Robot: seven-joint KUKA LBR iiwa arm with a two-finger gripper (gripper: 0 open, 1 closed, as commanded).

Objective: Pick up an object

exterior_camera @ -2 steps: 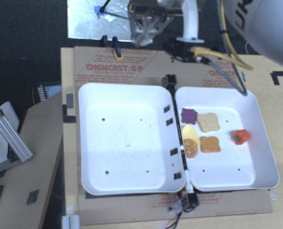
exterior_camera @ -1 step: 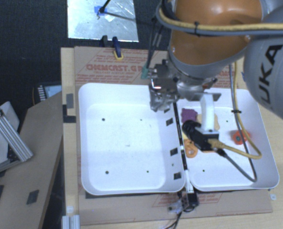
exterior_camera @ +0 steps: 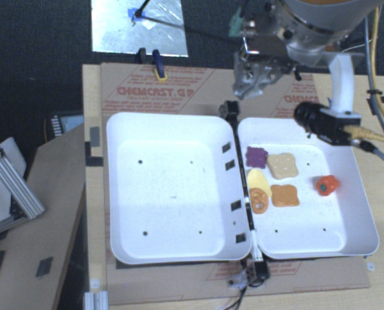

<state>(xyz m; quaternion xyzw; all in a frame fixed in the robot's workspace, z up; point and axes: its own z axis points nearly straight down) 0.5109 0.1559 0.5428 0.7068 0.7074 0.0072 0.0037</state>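
Observation:
In the right bin [exterior_camera: 347, 234] lie several toy food pieces: a purple piece [exterior_camera: 256, 156], a tan toast slice [exterior_camera: 282, 165], a yellow piece with a pretzel [exterior_camera: 258, 189], an orange-brown slice [exterior_camera: 285, 196] and a small orange fruit [exterior_camera: 326, 185]. My gripper [exterior_camera: 251, 82] hangs above the back edge of the bench, behind the divider between the bins, well apart from the pieces. Nothing shows between its fingers.
The left bin [exterior_camera: 172, 186] sits beside the right one. A black camera mount [exterior_camera: 321, 123] with cables leans over the right bin's back edge. A shiny metal sheet [exterior_camera: 139, 17] lies behind the bench, and a blue-yellow clamp [exterior_camera: 158, 66] grips the cardboard.

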